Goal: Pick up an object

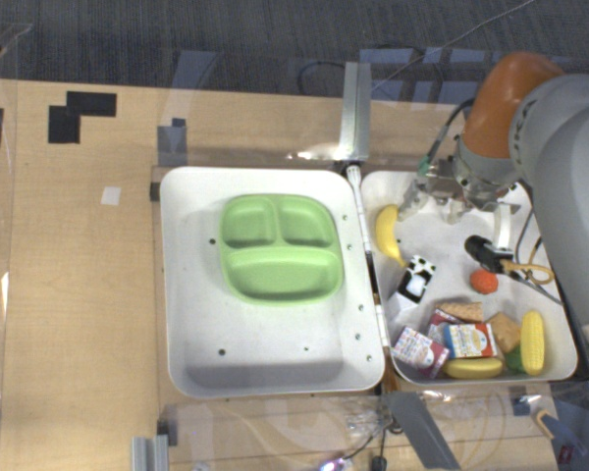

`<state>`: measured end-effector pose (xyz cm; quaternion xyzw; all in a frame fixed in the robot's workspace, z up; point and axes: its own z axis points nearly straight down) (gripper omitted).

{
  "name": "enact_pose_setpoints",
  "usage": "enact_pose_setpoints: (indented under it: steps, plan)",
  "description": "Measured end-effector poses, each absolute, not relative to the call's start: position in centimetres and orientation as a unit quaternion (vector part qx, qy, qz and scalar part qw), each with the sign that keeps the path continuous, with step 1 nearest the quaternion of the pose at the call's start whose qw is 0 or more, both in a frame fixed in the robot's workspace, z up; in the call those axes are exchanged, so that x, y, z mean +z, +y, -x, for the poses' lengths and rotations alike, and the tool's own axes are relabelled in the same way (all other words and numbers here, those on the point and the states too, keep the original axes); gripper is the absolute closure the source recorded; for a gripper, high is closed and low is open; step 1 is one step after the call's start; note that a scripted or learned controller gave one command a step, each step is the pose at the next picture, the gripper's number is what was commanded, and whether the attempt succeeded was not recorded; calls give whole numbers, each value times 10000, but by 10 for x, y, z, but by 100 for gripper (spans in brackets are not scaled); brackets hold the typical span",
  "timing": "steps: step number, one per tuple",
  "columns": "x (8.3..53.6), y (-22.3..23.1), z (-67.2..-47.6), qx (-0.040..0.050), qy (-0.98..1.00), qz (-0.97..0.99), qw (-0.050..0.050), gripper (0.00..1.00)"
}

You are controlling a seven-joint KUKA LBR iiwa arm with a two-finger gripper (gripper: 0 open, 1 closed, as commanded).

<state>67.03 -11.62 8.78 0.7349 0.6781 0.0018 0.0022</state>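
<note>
Nearest the camera, the front edge of the right bin (569, 366) is crowded. A yellow piece (474, 367) lies along the front wall and a corn cob (532, 341) stands on end beside it. A glossy packet (419, 349) and a small carton (466, 340) are jammed together just behind, with a cracker (458, 312) resting against them. Further back there's more room: a black-and-white toy (416, 279) sits alone, with an orange ball (484, 282) off to its right. Beyond those, a banana (388, 234) lies along the wall the two bins share.

Across that wall, the left bin (191, 361) holds a green divided plate (278, 246), flat and well apart from all of this.

At the far end of the right bin, the end effector (440, 202) hangs over bare white floor with the banana just beside it. From this slanted angle I cannot tell how far open it is. It looks to be carrying nothing, though the wrist's bulk may well hide part of it.

On progress, I'd call the pick not yet made, since every object in view sits on the bin floor. The arm is over the right bin, and the banana looks the likeliest target. Lining up, descending, closing and lifting clear of the tabletop are all left to do.
</note>
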Motion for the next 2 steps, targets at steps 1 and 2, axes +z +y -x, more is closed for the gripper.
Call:
enact_pose_setpoints:
  steps: [1,2]
  plan:
    - [89,-109,-627,37,6776,-7354,33,0]
    - [91,-90,-587,51,7024,-7117,57,0]
